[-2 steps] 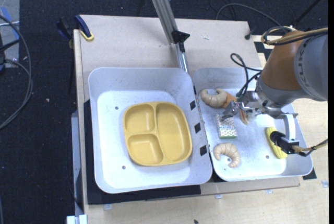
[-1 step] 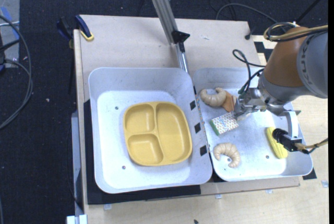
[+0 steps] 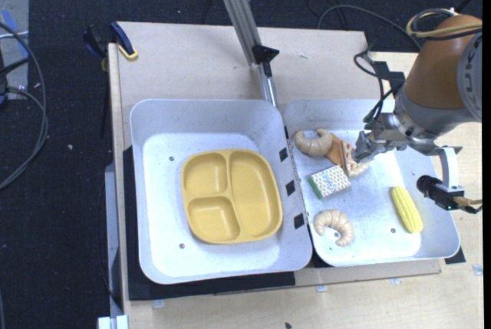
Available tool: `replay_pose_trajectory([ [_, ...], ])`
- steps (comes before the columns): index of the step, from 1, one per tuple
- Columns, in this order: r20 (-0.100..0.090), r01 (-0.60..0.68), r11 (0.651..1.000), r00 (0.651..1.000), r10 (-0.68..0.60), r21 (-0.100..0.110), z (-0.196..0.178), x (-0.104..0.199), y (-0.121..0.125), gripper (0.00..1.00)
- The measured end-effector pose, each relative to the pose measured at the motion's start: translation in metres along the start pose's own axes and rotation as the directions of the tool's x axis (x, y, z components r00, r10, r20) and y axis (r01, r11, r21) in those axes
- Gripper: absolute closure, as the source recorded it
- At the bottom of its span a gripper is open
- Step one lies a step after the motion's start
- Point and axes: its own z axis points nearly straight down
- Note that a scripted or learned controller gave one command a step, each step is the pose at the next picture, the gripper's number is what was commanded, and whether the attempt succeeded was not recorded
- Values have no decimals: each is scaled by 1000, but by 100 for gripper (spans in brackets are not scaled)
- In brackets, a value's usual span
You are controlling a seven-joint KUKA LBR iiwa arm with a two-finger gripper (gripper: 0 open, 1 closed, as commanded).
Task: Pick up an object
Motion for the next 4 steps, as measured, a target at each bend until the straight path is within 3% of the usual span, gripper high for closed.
replay_pose_trajectory([
  [2, 1, 0, 1000, 1000, 0, 0, -89, -3, -2, 100],
  [4, -4, 6, 1000, 1000, -6, 6, -73, 107, 13, 100],
])
